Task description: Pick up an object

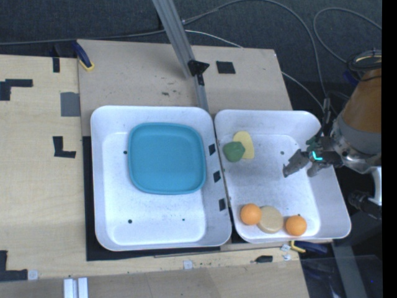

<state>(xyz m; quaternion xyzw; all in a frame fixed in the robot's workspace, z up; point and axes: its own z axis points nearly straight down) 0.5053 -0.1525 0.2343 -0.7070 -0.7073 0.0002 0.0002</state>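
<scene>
Orange, tan, green and yellow pieces lie scattered in the right bin [310, 120], all of them apart from the pincer [302, 164], which hangs over that bin's right side with its two dark fingers spread and nothing between them. Nearest along the bin's front wall, below the pincer, sit three things in a row: an orange ball [296, 225] almost straight beneath, a tan disc [270, 219] touching or just beside it, and a second orange ball [250, 214] beyond that. Across the bin, away from the arm, a green lump [234, 151] rests against a yellow piece [246, 144].

The near orange ball looks the likeliest target. It seems small, light and probably soft like toy fruit, smooth enough to roll or squirt out if pinched off-centre, so the fingers should close across its widest part. The bin wall and the tan disc crowd it on two sides, which may leave little room for the fingers.

Further off, the left bin [102, 166] holds a blue plate [166, 158] on the same surface [136, 67].
</scene>
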